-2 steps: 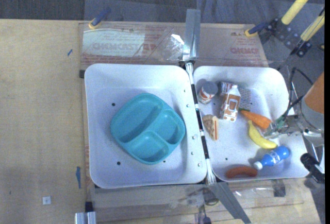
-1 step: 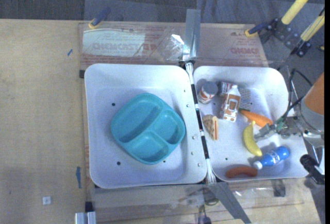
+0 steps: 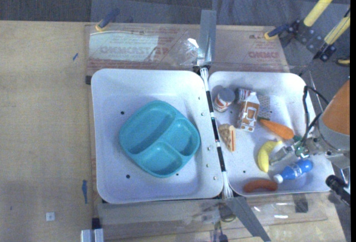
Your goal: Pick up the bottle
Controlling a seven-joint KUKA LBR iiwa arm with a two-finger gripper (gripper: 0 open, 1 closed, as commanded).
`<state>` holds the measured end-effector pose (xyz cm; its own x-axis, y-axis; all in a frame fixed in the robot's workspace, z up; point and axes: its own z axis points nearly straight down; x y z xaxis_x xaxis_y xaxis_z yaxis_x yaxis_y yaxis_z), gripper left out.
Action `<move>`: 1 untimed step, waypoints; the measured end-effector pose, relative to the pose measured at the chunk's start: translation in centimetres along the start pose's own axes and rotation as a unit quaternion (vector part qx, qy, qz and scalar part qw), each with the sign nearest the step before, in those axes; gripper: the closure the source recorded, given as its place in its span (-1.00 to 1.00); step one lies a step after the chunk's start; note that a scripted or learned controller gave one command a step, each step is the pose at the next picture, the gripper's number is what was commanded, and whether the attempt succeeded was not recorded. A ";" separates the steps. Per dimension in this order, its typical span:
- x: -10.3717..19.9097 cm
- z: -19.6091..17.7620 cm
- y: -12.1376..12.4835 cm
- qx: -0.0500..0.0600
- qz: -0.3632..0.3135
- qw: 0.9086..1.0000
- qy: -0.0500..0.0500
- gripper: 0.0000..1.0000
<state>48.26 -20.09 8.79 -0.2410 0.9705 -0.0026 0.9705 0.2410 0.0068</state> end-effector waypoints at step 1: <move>-0.2 -1.1 0.1 -0.002 0.002 1.000 -0.001 1.00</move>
